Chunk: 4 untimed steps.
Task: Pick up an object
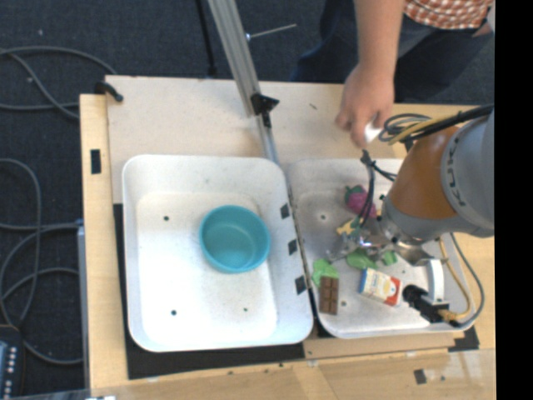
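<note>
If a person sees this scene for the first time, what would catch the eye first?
Probably the teal bowl, alone in the left bin. Next the grey and orange arm, reaching over the right bin, where small objects lie crowded together. A person's hand also hangs above the bench's far edge.

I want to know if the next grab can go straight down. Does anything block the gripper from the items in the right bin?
Nothing visible does. The gripper is low in the right bin, right among the green pieces. The small carton and brown bar lie uncovered nearby. A person's hand hovers over the bench beyond the bin.
</note>
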Each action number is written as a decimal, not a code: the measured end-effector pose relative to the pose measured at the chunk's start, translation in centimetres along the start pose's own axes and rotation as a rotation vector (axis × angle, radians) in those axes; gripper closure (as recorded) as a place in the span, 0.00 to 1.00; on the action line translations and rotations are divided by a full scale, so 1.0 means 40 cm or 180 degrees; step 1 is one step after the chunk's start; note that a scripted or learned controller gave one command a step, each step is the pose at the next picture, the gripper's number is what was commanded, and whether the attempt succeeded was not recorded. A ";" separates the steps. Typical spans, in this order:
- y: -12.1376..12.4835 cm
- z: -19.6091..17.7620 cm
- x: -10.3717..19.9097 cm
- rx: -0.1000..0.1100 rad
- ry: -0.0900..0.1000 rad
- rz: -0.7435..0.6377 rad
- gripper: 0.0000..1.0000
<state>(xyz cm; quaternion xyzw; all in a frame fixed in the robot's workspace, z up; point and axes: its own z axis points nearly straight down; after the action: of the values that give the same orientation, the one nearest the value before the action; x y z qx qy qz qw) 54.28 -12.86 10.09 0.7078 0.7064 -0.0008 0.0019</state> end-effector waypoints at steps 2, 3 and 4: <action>0.022 -0.142 0.000 -0.0014 0.0011 -0.0017 1.00; 0.033 -0.256 0.014 -0.0016 0.0011 -0.0019 1.00; 0.030 -0.373 -0.006 -0.0018 0.0008 -0.0020 1.00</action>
<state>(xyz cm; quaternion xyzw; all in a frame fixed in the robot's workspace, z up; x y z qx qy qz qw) 55.48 -13.06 24.99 0.7056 0.7087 0.0020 0.0030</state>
